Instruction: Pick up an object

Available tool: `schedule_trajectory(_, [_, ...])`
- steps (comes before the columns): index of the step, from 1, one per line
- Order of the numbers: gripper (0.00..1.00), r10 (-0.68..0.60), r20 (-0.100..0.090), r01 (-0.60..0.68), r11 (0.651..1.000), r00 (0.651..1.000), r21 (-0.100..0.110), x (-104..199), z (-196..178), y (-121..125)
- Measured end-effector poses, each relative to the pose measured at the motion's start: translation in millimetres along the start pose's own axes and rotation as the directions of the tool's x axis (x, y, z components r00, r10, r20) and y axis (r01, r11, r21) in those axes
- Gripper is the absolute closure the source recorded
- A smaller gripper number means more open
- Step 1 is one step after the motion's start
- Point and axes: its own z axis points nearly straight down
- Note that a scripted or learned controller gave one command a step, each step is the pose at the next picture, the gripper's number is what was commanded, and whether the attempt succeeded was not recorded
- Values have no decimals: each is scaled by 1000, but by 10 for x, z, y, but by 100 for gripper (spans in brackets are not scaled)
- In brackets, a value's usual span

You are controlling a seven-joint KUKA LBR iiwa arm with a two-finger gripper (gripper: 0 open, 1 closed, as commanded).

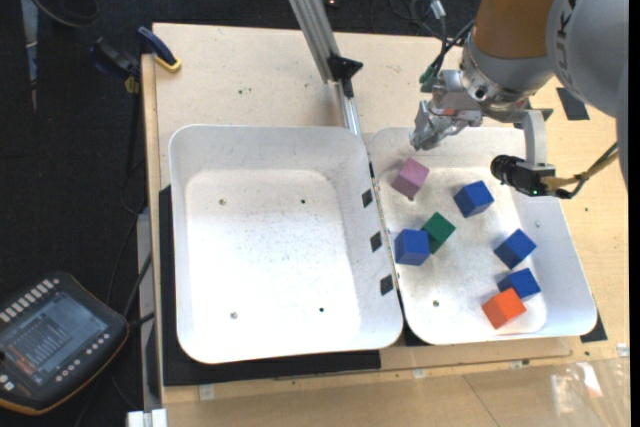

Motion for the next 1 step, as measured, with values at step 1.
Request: schedule_trajectory(1, [100, 0, 0, 0, 1000, 1000, 0, 480, 167, 122])
